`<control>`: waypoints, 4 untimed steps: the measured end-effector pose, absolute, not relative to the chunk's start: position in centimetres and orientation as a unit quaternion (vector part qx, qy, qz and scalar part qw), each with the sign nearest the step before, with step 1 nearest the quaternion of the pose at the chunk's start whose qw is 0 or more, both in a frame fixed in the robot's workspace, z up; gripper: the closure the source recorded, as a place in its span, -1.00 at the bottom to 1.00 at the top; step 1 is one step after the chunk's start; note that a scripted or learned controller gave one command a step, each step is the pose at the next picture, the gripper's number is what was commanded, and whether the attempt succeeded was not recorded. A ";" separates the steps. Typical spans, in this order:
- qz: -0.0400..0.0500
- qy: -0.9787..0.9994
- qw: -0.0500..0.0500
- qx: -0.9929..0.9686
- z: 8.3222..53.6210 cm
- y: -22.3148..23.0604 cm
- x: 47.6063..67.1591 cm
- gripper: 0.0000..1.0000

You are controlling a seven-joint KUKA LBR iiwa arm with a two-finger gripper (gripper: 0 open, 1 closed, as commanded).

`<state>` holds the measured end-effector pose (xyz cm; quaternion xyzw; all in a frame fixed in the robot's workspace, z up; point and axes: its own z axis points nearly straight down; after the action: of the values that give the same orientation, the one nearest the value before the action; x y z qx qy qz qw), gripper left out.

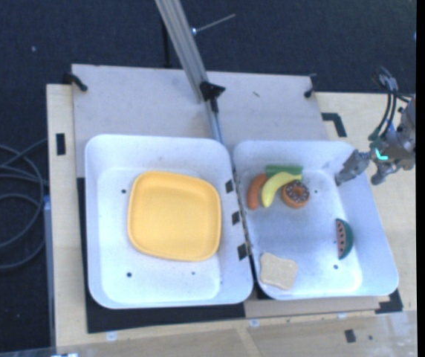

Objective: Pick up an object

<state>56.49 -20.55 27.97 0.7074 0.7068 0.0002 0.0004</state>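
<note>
The right bin (368,274) holds several toy foods. A yellow banana (273,188) lies at its far left beside an orange sausage (255,190), a green piece (284,170) and a brown donut (296,194). A watermelon slice (343,238) rests near the right wall, and a slice of bread (278,271) lies at the front. My gripper (367,169) hovers over the bin's far right corner, open, its two fingers spread with nothing between them. It is well to the right of the donut.
The left bin (101,199) holds a yellow square plate (174,215). A grey metal pole (183,36) slants up from the bench behind the divide between the bins. Cables lie on the dark floor at the left.
</note>
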 end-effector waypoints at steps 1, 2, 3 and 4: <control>0.000 0.707 0.000 0.707 28.0 -20.6 56.5 -1.00; -0.001 0.707 -0.001 0.708 23.2 -21.4 56.9 -1.00; -0.001 0.707 -0.002 0.707 17.1 -20.9 56.8 -1.00; -0.001 0.707 -0.001 0.707 12.3 -20.5 57.5 -1.00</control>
<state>57.53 -20.55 12.28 0.7071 0.7071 -0.0010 -0.0013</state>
